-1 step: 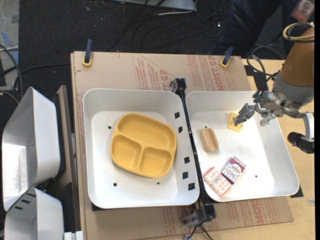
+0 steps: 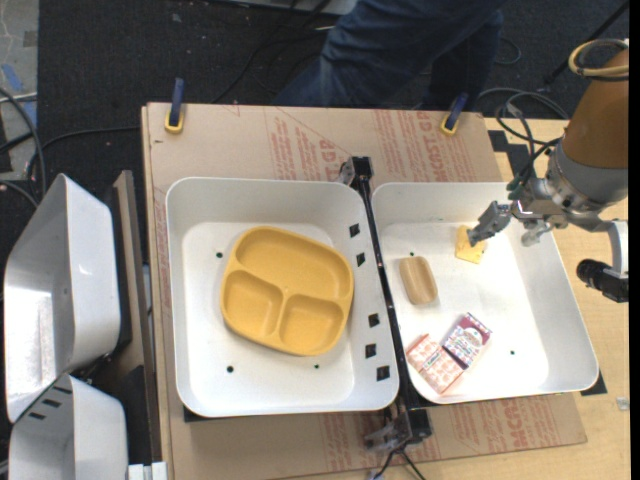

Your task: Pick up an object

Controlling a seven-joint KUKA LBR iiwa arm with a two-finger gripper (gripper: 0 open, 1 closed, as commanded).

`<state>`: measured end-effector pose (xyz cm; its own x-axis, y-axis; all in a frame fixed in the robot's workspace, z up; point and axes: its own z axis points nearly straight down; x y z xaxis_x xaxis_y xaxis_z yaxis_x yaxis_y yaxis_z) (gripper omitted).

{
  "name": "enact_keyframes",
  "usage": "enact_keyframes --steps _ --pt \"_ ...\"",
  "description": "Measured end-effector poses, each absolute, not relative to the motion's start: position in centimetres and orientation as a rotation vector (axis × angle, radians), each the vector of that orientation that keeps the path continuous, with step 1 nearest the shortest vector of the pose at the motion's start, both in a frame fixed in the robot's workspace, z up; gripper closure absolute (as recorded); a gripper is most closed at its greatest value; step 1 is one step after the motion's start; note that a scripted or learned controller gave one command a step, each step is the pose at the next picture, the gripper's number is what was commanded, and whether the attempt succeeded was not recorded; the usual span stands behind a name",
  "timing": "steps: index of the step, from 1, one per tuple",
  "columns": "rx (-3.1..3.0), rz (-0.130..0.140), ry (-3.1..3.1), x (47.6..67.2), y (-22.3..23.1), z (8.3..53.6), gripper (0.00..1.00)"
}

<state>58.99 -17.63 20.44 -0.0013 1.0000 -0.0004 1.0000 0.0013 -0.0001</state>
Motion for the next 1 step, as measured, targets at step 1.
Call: enact_keyframes --steps 1 --pt "2.227 -0.005 2.221 59.12 -18.57 14.78 0.00"
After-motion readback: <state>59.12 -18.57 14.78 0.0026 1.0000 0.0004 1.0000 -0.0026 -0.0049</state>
